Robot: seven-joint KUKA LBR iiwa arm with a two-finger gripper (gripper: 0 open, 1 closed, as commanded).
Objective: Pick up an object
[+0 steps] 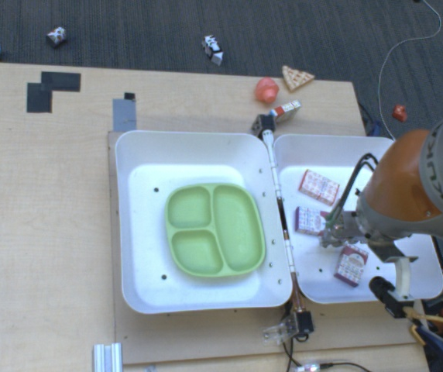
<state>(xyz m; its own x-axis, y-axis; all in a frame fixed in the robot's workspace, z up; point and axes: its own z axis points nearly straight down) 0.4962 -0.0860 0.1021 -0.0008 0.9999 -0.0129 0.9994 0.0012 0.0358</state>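
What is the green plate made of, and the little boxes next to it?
The green plate looks like smooth moulded plastic: one even pale colour, rounded edges, three dips pressed in. The little boxes look like printed cardboard, with flat faces, sharp corners and red-and-white patterns. Both are guesses from looks alone.

Robot arm, seen from above. The upper casing is smooth, rounded grey metal; directly below it sits a broad, glossy orange band that wraps the wrist. Beneath the band a grey collar narrows toward the gripper, a small cluster of dull grey metal parts. A thin black cable arches from the band's side down to the gripper's mount.
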